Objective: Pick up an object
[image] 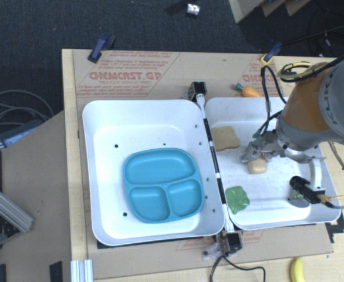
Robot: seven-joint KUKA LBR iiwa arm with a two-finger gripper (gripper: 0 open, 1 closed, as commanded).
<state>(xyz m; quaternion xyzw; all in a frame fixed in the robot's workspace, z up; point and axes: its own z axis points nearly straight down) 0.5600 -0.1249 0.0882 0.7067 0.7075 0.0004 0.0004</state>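
Note:
My gripper (pixel 254 153) hangs low over the middle of the right bin (pixel 277 216), on the grey arm with its orange band that reaches in from the right. A small cream lump (pixel 257 167) lies just below the gripper's tip, touching it or nearly so. A flat tan piece like a slice of bread (pixel 225 137) rests to the gripper's left, near the divider between the bins. A green leafy piece (pixel 238 198) sits at the right bin's front left. I see nothing lifted off the bin floor.
The left bin (pixel 101 128) holds a blue divided plate (pixel 162 184). A small orange item (pixel 251 91) lies on the bench behind the right bin. Blue clamps (pixel 101 47) hold the cardboard sheet at the back. A yellow object (pixel 297 269) lies at the bench's front right.

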